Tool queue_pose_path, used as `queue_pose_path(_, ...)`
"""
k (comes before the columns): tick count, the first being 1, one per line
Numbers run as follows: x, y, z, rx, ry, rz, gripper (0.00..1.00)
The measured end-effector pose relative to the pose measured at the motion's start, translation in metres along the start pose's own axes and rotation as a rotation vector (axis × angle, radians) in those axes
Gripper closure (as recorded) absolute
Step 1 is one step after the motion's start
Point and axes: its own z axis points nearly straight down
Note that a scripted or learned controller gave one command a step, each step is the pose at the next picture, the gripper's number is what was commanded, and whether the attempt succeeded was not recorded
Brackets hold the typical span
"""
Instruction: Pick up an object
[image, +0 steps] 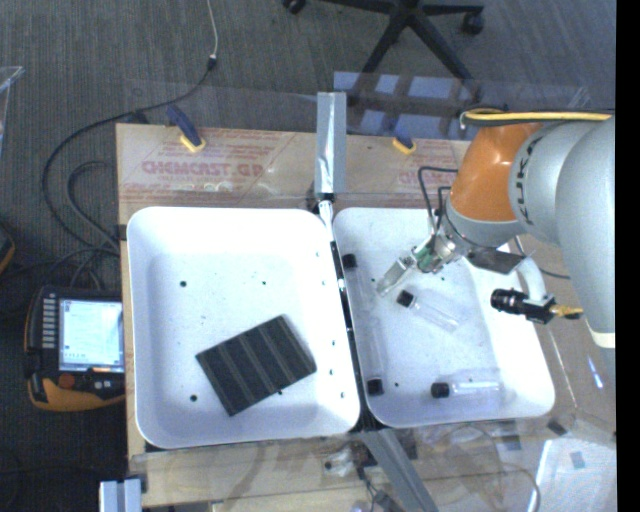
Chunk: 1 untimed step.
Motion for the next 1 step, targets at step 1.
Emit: queue_pose_path(1, 0.0239, -0.0488, -0.0013, -0.002, 0.001, 0.017, 0.0)
